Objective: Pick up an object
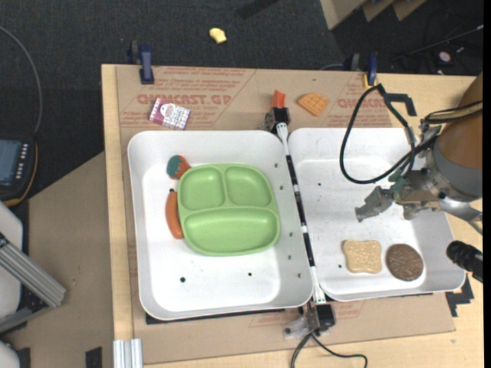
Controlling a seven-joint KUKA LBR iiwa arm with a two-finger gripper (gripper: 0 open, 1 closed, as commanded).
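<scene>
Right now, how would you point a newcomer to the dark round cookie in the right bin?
Start at the right bin, the one the arm reaches into. Go to its near right corner, where two flat snacks lie side by side below the gripper. The cookie is the right-hand one: round and dark brown, while its neighbour, the cracker, is pale tan and squarish.

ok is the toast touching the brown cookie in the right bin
Apart. The camera view shows a strip of white bin floor between the toast and the brown cookie; they lie side by side near the right bin's front edge.
</scene>
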